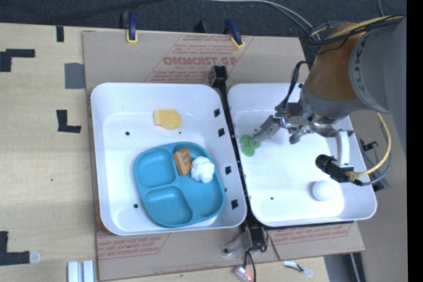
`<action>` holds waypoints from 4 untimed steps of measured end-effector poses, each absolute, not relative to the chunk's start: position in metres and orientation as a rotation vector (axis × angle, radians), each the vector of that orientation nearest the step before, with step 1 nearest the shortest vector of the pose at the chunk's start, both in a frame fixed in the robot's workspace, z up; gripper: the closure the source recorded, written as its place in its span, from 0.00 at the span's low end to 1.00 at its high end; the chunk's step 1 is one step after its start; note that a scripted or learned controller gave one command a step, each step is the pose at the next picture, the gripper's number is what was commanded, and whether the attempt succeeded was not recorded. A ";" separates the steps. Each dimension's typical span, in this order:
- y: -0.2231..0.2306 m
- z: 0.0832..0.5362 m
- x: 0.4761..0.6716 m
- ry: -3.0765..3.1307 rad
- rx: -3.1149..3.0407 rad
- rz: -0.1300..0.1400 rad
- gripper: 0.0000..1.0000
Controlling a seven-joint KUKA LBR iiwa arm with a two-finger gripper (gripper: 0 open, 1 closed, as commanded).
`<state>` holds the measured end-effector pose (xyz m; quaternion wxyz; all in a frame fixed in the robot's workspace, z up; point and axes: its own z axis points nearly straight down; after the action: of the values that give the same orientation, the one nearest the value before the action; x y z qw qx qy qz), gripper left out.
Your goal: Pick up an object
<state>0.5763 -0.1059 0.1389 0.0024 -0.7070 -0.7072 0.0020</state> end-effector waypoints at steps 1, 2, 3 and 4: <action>-0.106 0.087 0.576 -2.220 -2.219 0.003 0.00; -0.105 0.100 0.577 -2.223 -2.220 -0.002 1.00; -0.115 0.152 0.576 -2.224 -2.224 -0.003 1.00; -0.119 0.214 0.577 -2.224 -2.224 -0.005 1.00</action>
<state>0.5771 -0.1188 0.2140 -0.0019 -0.7070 -0.7072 -0.0014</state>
